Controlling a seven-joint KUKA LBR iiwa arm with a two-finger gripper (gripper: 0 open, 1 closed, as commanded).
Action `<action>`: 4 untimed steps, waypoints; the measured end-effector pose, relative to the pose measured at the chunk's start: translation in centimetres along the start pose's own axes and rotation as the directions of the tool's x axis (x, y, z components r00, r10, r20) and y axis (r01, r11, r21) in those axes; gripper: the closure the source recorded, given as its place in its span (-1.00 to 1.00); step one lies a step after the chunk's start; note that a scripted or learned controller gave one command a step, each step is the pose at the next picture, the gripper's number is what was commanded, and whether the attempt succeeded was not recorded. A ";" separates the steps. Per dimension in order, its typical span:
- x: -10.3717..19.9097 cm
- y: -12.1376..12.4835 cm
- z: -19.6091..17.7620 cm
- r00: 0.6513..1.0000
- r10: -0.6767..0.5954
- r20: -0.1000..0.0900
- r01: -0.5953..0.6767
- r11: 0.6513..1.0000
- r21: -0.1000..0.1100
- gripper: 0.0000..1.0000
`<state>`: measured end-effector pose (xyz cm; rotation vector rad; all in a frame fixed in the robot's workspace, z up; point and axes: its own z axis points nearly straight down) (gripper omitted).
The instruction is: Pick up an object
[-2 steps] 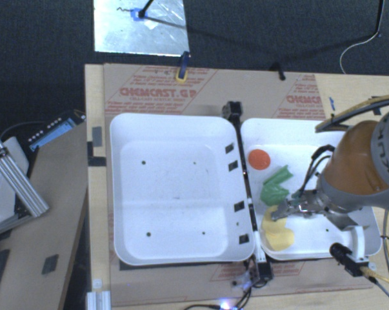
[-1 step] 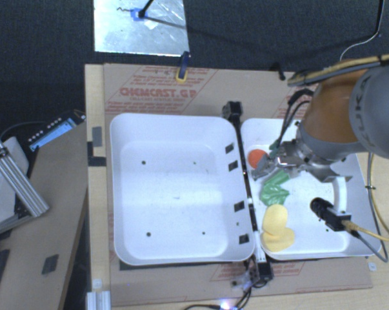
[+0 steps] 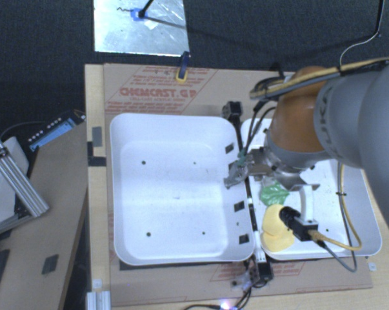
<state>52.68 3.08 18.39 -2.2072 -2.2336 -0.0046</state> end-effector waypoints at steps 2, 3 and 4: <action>2.8 1.6 -1.3 1.000 0.004 0.001 -0.004 1.000 -0.001 1.00; 13.7 2.8 -6.4 1.000 -0.003 -0.002 0.003 1.000 -0.006 1.00; 17.1 -4.3 0.1 1.000 0.003 0.003 -0.003 1.000 0.010 1.00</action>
